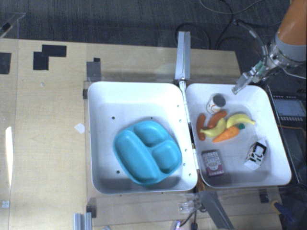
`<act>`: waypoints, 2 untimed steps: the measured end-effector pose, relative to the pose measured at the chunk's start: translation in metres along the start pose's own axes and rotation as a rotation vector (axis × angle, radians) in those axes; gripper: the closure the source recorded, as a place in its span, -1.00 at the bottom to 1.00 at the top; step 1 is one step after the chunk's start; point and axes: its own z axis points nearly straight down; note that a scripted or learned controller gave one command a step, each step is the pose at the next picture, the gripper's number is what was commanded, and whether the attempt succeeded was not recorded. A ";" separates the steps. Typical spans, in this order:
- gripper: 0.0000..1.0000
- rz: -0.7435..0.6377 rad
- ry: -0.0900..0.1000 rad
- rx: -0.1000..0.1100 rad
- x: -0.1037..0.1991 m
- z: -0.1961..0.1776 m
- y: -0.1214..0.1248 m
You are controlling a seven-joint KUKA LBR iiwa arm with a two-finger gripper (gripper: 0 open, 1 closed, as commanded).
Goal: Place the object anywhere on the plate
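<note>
The gripper [240,87] hangs over the right bin's [276,128] far rim; I cannot tell how wide it stands, and nothing shows in its grasp. Just below it lies a can [216,102], then a banana [230,121] and carrot [226,134]. Nothing is picked yet, I judge. Next it must descend, grip, then carry to the blue plate [147,151], far off in the left bin [100,128].

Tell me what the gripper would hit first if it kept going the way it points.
The gripper points down-left into the right bin. Along that line the small can looks nearest, with the banana past it. Depth is unclear, so it may pass above them.
</note>
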 end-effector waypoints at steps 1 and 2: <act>-1.00 0.000 0.000 0.000 0.000 0.000 0.000; -1.00 0.000 0.000 0.000 0.000 0.000 0.000</act>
